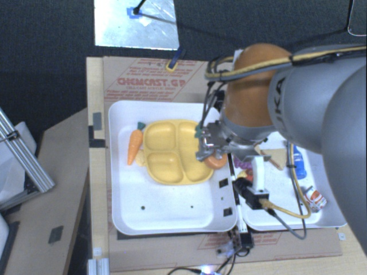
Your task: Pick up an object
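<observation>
**Camera view: arm low over the left bin's right edge**

Camera view looks down at a slant on the worktop (69, 153), where two shallow white bins sit side by side on a cardboard sheet (149, 82) printed with red lettering. The arm (304, 96), grey with an orange band (255, 85) above the wrist, reaches in from the right and hangs over the seam between the bins.

The end effector (206, 149) sits low at the right side of the left bin (166, 216), just above the right rim of a yellow tray (169, 153). Whether it is apart, together or clamped on something cannot be told: the wrist body hides the tips.

The tray is divided into compartments and lies near the middle of the left bin, tilted slightly. A carrot (134, 145), orange with a green top, lies just beside the tray's left edge, its tip pointing down and left. A small orange thing (218, 162) peeks out right under the end effector, touching the tray's right rim; its shape is mostly hidden.

The right bin (287, 219) is largely covered by the arm. A blue thing (297, 160) and a small red-and-white thing (316, 197) lie near its right side, and something purple (243, 165) shows near the divider. A yellow cable (287, 211) loops across this bin from a black fitting (249, 192) beside the divider.

A shiny square plate (136, 16) lies well apart, beyond the cardboard.
</observation>
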`<state>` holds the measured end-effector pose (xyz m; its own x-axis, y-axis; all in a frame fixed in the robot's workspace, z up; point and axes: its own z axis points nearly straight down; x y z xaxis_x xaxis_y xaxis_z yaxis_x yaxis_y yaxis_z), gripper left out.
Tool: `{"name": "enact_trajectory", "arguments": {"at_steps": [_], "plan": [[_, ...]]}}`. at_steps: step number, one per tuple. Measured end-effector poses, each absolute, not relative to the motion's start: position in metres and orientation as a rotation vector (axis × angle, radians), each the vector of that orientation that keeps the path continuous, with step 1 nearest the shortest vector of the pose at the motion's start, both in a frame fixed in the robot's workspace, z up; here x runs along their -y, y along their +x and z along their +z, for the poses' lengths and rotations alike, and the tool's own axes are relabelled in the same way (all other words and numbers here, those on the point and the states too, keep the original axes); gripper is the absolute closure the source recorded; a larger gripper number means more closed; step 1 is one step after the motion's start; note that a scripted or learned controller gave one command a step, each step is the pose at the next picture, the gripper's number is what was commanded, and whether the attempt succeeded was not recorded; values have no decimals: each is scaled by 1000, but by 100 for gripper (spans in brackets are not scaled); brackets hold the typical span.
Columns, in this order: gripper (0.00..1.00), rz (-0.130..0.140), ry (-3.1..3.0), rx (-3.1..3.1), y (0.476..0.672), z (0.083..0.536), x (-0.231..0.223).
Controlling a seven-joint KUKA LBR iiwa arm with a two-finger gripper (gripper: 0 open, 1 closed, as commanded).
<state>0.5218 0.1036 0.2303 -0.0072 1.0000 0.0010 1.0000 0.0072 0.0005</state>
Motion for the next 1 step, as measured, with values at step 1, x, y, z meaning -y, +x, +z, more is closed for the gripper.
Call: {"name": "enact_trajectory", "arguments": {"at_steps": [1], "plan": [[100, 2, -2221, 2221, 525, 214, -94]]}}
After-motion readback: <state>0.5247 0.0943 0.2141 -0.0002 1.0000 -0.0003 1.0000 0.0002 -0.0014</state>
